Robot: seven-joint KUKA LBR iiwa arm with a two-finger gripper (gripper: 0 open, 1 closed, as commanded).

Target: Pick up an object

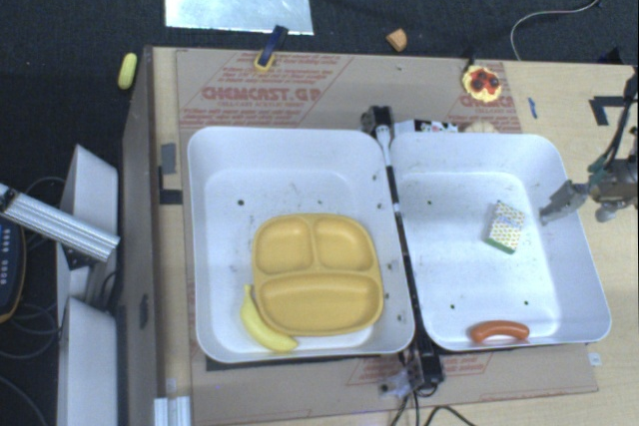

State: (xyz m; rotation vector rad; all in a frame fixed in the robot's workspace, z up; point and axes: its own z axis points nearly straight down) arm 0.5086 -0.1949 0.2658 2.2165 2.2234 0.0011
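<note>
Progress on the pick looked slight: nothing sat in the hand [559, 204], which hovered at the right rim of the right bin [454, 155], and whether it was released or clenched could not be told. No object appeared lifted; every candidate lay in a bin. Nearest the hand was a small patterned block [506, 225], just to its left on the right bin's floor. An orange sausage-shaped toy [498, 331] lay against that bin's near wall. In the left bin [290, 150] a yellow divided plate [318, 273] rested with a banana [262, 324] tucked at its near-left edge. By my reading, reach, closure and lift all remained. The block had open floor all round, leaving room to descend, whereas the sausage toy hugged the wall and the banana was crowded between plate and bin corner.
</note>
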